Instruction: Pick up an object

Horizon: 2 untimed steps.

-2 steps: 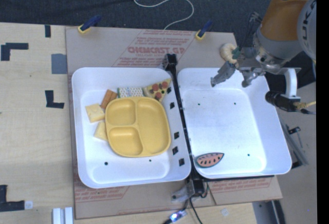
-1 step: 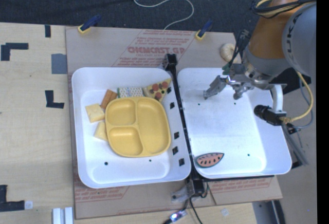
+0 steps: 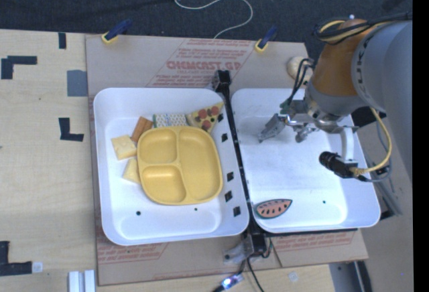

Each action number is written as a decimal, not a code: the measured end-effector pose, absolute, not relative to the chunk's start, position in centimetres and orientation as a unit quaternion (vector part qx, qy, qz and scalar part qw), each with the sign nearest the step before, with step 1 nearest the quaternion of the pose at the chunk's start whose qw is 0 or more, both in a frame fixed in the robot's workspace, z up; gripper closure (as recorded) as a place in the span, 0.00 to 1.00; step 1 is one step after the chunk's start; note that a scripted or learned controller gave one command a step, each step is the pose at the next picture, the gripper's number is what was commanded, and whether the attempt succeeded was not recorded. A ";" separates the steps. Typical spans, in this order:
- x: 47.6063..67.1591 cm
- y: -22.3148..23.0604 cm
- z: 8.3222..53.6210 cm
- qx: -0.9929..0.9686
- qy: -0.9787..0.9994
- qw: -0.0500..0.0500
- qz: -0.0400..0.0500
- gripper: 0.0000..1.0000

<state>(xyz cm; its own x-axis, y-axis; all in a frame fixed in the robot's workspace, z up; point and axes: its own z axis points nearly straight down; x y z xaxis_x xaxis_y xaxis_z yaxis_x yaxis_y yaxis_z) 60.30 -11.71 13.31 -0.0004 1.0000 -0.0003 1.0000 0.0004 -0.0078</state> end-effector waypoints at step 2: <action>60.3 -11.6 9.5 -0.706 -0.708 0.000 0.000 1.00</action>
